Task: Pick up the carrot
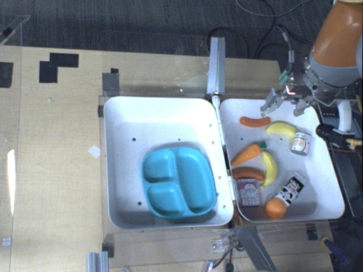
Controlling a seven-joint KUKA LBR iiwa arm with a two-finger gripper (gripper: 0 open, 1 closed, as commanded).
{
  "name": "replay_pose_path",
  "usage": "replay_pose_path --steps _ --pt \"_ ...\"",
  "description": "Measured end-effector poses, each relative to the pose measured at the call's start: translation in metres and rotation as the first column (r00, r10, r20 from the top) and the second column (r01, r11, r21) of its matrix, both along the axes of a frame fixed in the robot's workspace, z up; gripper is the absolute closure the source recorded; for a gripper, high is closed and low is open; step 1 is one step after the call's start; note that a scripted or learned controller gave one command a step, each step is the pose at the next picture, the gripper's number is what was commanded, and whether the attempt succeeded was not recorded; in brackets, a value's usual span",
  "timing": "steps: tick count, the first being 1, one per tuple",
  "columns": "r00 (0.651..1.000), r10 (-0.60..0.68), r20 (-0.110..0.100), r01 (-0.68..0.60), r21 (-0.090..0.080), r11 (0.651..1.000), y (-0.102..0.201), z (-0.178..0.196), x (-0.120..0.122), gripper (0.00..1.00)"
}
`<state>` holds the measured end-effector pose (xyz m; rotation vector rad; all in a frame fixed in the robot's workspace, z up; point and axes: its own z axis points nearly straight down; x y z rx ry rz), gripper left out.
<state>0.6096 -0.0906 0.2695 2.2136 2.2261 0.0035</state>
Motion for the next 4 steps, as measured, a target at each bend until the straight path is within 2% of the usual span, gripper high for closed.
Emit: replay_pose_path --steps 1,2,3,4 --pt "0.997 -0.081 0.0 0.081 0.0 0.997 0.002 -0.098 -0.031 0.0" --pt "0.998 -0.061 0.001 0.061 0.001 0.998 0.022 -0.084 -0.105 0.0" --pt "1.0 -0.023 0.014 0.024 -0.002 1.0 -0.01 -0.18 -0.083 0.0" --pt "0.992 -0.127 0.015 0.127 0.001 0.992 -0.032 -0.18 -0.117 0.0"
